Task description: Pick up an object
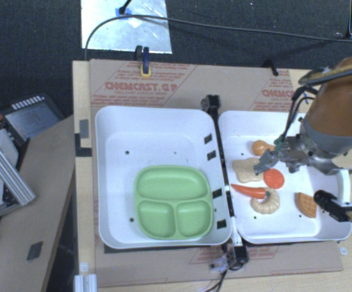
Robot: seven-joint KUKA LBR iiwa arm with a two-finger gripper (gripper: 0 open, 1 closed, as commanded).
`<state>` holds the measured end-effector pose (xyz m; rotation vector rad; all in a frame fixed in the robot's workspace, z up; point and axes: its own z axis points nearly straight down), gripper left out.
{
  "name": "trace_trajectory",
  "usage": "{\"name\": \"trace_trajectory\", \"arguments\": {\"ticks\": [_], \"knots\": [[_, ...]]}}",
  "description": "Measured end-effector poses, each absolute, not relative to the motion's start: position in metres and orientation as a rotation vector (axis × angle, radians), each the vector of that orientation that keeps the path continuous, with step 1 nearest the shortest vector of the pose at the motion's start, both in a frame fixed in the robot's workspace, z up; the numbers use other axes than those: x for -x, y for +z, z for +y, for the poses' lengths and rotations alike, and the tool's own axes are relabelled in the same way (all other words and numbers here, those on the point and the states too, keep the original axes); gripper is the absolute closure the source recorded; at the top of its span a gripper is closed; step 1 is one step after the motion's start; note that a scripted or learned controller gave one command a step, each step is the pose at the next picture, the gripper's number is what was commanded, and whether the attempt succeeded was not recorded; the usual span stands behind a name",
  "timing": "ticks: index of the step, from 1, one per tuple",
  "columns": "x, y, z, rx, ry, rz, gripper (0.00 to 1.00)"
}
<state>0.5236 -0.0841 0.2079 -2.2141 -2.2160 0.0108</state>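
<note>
The right bin (pixel 248 123) holds several toy foods. A small orange piece (pixel 259 146) lies toward the back, and a beige piece (pixel 244 170) sits in the middle. Beside the beige piece is a red round piece (pixel 275 179), with a long red chili (pixel 247 191) in front of both. A curled shrimp-like piece (pixel 267 203) lies nearer the front, and an orange ridged wedge (pixel 306 205) is at the front right. My gripper (pixel 265 162) reaches in from the right, low over the bin, its tip at the right end of the beige piece and just behind the red round piece.
The left bin (pixel 121 132) holds a green divided plate (pixel 172 201) at its front. A black divider (pixel 219 163) runs between the two bins. The arm's grey and orange body (pixel 337 114) hangs over the right bin's back right corner.
</note>
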Motion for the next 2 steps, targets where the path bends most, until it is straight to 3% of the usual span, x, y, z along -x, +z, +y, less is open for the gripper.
{"name": "trace_trajectory", "arguments": {"ticks": [1, 2], "knots": [[-0.526, 0.214, -0.084, 2.218, -0.001, -2.225, 0.00], [-0.527, 0.163, -0.094, 2.219, 0.003, -2.220, 0.00]]}}
